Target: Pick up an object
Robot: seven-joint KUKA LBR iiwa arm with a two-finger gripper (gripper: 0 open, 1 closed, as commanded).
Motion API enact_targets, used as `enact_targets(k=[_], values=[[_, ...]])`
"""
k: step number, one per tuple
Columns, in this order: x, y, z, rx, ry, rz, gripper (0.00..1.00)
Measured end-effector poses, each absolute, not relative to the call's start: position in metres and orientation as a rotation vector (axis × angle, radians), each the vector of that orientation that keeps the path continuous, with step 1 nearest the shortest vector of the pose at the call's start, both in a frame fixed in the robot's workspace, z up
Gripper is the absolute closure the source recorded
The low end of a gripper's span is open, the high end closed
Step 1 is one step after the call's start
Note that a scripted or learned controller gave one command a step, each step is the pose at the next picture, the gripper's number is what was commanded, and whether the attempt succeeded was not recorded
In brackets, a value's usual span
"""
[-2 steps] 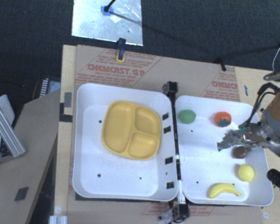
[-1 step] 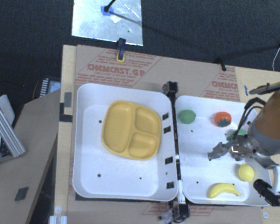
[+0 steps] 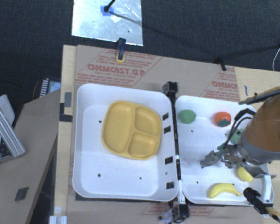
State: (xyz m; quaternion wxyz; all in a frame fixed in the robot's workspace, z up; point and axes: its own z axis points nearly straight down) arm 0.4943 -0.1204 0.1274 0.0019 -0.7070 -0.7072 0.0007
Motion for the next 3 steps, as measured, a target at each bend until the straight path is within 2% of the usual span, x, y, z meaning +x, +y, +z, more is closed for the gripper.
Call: enact_targets(k=[1, 2, 3], values=[[0.494, -0.120, 0.082, -2.220, -2.220, 0.001, 0.00], [0.496, -0.120, 0.095, -2.223, -2.223, -0.003, 1.00], [0.502, -0.113, 0.155, -2.220, -2.231, -0.006, 1.00]])
